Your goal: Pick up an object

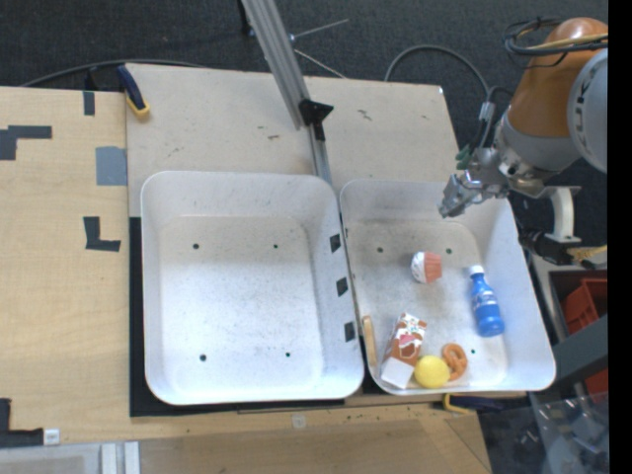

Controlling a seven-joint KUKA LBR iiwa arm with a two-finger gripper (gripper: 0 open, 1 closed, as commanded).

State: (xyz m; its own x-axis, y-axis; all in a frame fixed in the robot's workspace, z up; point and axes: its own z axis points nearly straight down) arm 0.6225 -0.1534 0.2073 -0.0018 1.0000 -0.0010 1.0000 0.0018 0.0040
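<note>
My gripper (456, 202) hangs over the far right corner of the right bin (395, 210), above the bin floor. Nothing shows between its fingers. Below it in that bin lie a small red and white cup-like object (427, 267), a blue bottle (484, 304) with a white cap, a red and white carton (404, 345), a yellow ball (431, 371) and an orange pretzel-shaped piece (454, 358). The nearest object, the cup-like one, lies a little toward the front left of the gripper.
The left bin (237, 284) sits beside the right one. A metal rod (281, 62) slants across the bench's back to the bins' shared edge. A wooden stick (367, 341) lies along the right bin's left wall.
</note>
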